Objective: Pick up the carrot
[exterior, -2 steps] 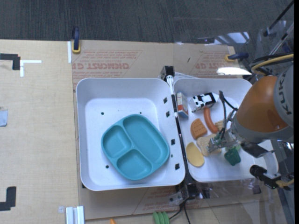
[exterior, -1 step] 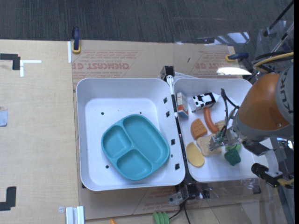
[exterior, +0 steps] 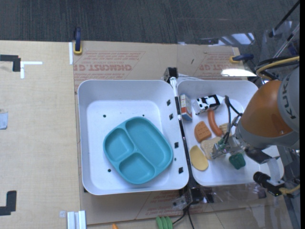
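The carrot (exterior: 215, 122) lies in the right bin (exterior: 248, 87), near its centre, slanted. Just at 7 o'clock of it sits an orange-brown food pc (exterior: 202, 131), and a yellow one (exterior: 199, 158) further down. The gripper (exterior: 222, 148) hovers low at approx. 5 o'clock of the carrot (fingers open or closed, I cannot tell). A teal divided plate (exterior: 138, 150) fills the left bin (exterior: 95, 94).

Orange carrot (exterior: 215, 122), slanted (lying flat), right bin (exterior: 248, 86)
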